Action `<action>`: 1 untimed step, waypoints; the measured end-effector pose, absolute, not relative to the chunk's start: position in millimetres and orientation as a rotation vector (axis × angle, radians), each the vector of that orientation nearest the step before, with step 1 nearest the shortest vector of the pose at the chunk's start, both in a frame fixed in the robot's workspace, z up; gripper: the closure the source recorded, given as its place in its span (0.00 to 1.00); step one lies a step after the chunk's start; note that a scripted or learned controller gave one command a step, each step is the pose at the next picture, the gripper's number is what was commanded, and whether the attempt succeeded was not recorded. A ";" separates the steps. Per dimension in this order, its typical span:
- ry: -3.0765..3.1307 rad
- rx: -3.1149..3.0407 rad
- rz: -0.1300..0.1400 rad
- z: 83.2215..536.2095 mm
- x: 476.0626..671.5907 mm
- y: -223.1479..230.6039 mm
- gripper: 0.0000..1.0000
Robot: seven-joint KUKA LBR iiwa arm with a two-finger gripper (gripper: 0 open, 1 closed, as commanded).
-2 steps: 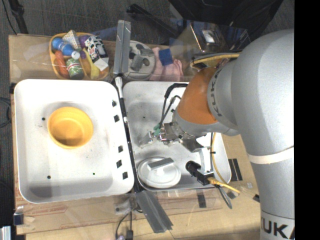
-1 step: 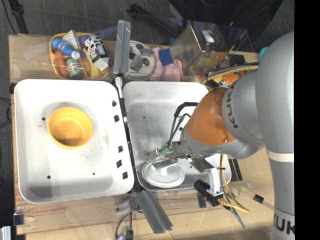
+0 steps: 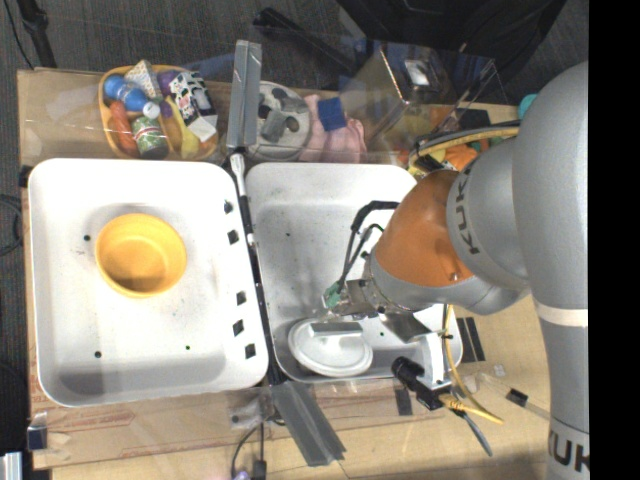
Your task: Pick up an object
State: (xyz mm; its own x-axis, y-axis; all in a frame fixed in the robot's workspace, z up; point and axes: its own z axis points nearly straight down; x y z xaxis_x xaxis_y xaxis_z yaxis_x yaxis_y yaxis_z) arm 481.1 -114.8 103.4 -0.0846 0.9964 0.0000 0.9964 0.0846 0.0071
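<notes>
Where the arm [image 3: 450, 248] blocks the right bin [image 3: 300, 208], hand [image 3: 345, 318] obscured

arm [image 3: 470, 238] over right bin [image 3: 300, 218] | white bowl [image 3: 330, 350] | yellow bowl [image 3: 141, 254] left bin [image 3: 60, 298]

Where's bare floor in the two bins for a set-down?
Left bin: free everywhere around the yellow bowl, widest along the near edge. Right bin: free in the far-left part; the near side is crowded by the white bowl and the arm.

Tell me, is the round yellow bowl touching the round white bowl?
Apart. The camera view shows the round yellow bowl in the left white bin and the round white bowl in the right white bin.
</notes>
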 end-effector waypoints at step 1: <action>2.310 2.122 0.008 103.4 481.1 -114.7 0.00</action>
